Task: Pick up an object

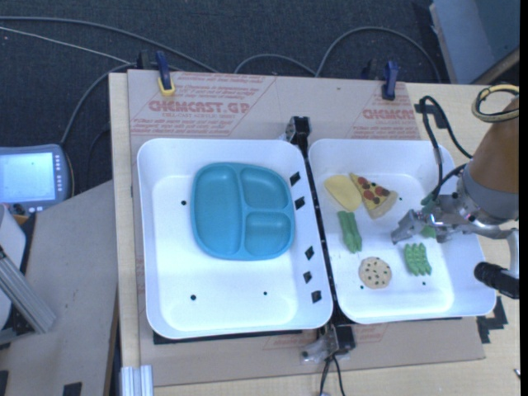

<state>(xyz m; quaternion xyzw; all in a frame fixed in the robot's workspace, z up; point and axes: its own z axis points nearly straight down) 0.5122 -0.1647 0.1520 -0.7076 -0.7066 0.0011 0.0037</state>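
The right bin holds a pizza slice, a yellow piece just left of it, a green pod, a round cookie and a green toy with a bumpy shape. My gripper hangs low over the right part of this bin, just above the bumpy green toy and to the right of the pod. Nothing shows between its fingers.
A blue sectioned plate lies in the left bin. A black divider with clips runs between the bins. Cables trail by the right bin's far corner, and a small screen stands at the far left.
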